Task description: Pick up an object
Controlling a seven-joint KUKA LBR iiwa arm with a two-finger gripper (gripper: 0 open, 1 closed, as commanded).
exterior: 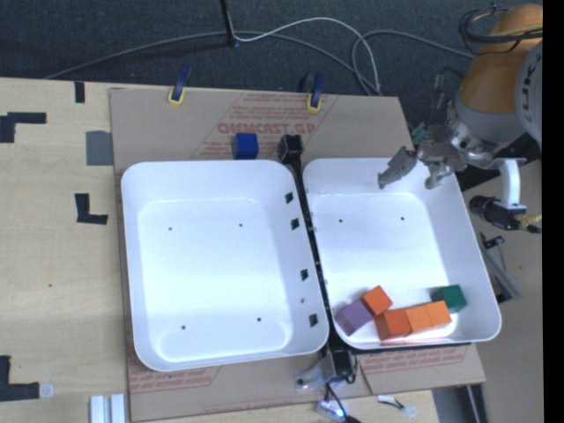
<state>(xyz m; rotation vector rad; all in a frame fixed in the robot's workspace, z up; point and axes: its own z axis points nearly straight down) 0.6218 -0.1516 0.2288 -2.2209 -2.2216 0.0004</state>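
Several small blocks lie along the near edge of the right bin (458, 227): a purple block (353, 315), an orange block (376, 300), a red-orange block (393, 323), another orange block (429, 315) and a green block (452, 297). My gripper (414, 173) hangs over the far right corner of that bin, well away from the blocks. Its two grey fingers (394, 169) are spread apart with nothing between them.
The left bin (211, 263) sits beside the right one on a cardboard sheet (264, 126). A blue block (246, 144) rests on the cardboard behind the left bin. Black clips (290, 147) join the bins. Cables (291, 29) run across the dark floor behind.
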